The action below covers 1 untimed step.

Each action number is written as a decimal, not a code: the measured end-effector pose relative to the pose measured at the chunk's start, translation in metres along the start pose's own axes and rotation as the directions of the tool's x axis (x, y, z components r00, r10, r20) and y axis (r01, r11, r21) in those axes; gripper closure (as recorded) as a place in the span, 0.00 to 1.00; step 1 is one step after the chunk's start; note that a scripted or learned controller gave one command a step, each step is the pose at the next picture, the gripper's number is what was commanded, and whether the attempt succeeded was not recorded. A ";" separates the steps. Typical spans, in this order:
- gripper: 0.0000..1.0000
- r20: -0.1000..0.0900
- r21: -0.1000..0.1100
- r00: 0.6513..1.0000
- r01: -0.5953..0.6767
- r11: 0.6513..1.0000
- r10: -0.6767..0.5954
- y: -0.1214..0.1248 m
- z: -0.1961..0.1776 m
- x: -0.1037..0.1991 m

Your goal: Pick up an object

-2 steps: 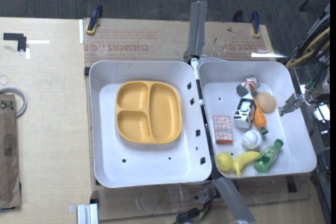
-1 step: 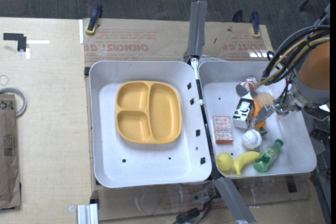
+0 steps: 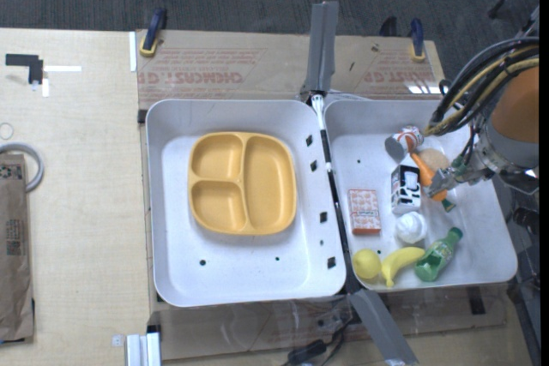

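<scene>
**Q:** What lies nearest the camera, along the bottom of the view?

**A:** In the right shallow white bin (image 3: 502, 227), at its 6 o'clock edge, sit a round yellow plastic lemon (image 3: 365, 265), a curved yellow plastic banana (image 3: 399, 260) touching it, and a tilted green plastic bottle (image 3: 438, 255) just beside the banana. Above them is a small clear plastic cup (image 3: 411, 227), and at 9 o'clock a flat red-and-white cardboard box (image 3: 364, 211).

**Q:** And further back?

**A:** A black-and-white printed carton (image 3: 407, 187) stands near the bin's centre. An orange plastic carrot (image 3: 425, 172) and a small silver can (image 3: 403, 141) crowd the 12 o'clock side. The left shallow white bin (image 3: 171, 201) holds a yellow three-compartment plastic plate (image 3: 243, 183).

**Q:** Where is the arm?

**A:** It reaches in from 3 o'clock, its orange band high at the right, wrist angled down. The two-finger gripper (image 3: 446, 181) sits low at the carrot's end, just beside the carton. Whether it is spread or pinching, I cannot tell.

**Q:** What could go wrong?

**A:** As I judge it, the pile is tight: a descent could strike carton and carrot together, tip the carton, or push the carrot aside so nothing is caught.
</scene>
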<state>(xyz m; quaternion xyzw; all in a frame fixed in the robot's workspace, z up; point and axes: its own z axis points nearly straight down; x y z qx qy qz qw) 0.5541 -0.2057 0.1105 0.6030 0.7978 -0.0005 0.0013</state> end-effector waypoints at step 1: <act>1.00 -0.001 0.002 1.000 -0.011 1.000 0.011 0.033 -0.137 0.051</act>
